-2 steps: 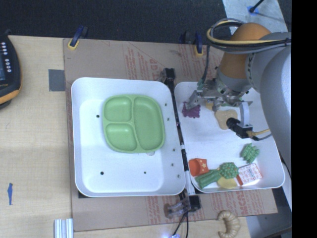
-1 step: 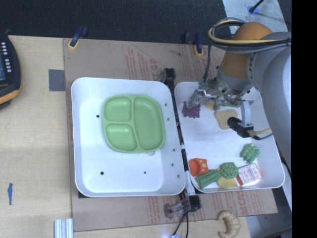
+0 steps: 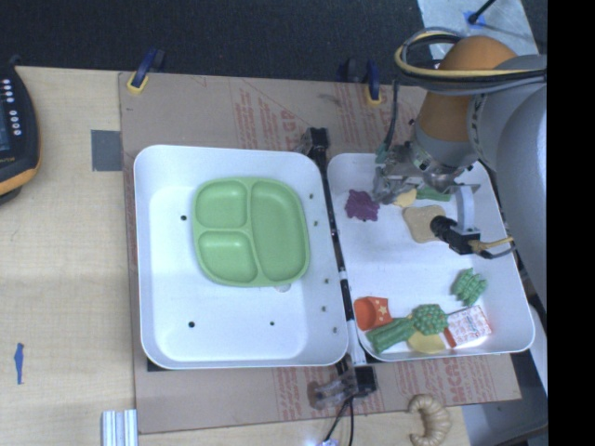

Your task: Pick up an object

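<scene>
A bench is seen from above, bearing two shallow white bins side by side. The right bin (image 3: 502, 277) is taken as the landmark throughout.

Immediately left of the right bin, and touching it along one edge, the left bin (image 3: 158, 249) is found. A green divided plate (image 3: 251, 230) with three compartments is laid flat in its upper middle.

Inside the right bin, near its upper left corner, a small purple object (image 3: 363, 205) is seen lying alone. At the bin's lower left corner a red piece (image 3: 370, 311) is packed against a green vegetable-like toy (image 3: 409, 327), a yellow piece (image 3: 426, 344) and a red-and-white packet (image 3: 470, 325). A tan flat piece (image 3: 423, 222) is placed near the bin's upper middle, and a small green ridged object (image 3: 469, 286) sits toward its right wall.

Above the bin's upper edge, the gripper (image 3: 402, 182) is lowered from the grey arm with its orange band (image 3: 456, 100). Whether its fingers are apart or together cannot be told, and nothing is shown held.

The risks are judged as follows: the gripper is placed between the purple object and the tan piece, so a descent could be made onto bare bin floor and close on nothing. The bin's upper wall could also be struck, or a flat piece could be slid aside rather than lifted.
</scene>
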`<move>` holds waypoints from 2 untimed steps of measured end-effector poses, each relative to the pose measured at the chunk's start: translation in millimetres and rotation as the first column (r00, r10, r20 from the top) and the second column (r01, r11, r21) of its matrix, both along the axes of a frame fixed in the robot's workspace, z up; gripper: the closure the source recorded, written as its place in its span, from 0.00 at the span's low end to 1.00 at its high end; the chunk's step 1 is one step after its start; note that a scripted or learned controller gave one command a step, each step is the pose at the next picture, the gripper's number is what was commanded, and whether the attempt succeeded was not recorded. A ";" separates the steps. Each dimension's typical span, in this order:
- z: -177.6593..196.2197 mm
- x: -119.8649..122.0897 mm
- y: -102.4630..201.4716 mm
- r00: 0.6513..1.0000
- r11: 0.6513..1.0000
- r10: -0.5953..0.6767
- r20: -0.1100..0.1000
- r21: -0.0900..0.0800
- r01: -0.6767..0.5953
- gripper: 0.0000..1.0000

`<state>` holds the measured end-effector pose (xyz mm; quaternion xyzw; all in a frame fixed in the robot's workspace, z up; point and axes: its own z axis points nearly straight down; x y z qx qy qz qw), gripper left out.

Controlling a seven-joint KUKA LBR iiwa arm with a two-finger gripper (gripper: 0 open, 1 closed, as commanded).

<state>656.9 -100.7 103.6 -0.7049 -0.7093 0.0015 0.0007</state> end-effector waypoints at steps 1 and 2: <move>-0.5 -0.2 0.0 1.000 1.000 0.001 -0.001 0.000 -0.001 0.00; -11.5 -0.6 -13.8 1.000 1.000 -0.004 -0.001 0.001 0.004 0.00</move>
